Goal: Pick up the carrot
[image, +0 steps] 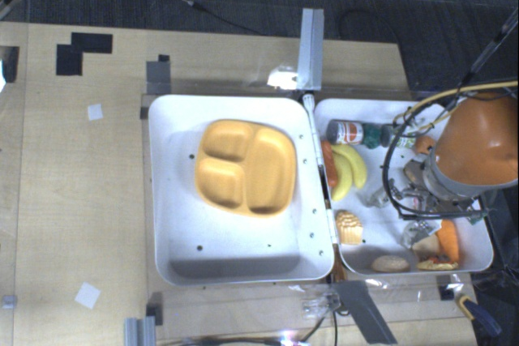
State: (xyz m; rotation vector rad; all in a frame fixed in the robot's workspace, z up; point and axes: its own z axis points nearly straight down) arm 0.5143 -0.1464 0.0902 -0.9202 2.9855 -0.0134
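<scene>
The carrot is an orange tapered piece lying near the front right corner of the right bin. The arm, with its orange band, hangs over the right half of that bin. Below the band, the gripper is low in the bin, just left of the carrot and close to it. Cables and the wrist body hide much of the gripper, and I cannot tell whether it touches the carrot.
The right bin also holds a bottle, a banana, a red-orange long item by the left wall, a bread piece and a brown lump. A yellow divided plate lies in the left bin.
</scene>
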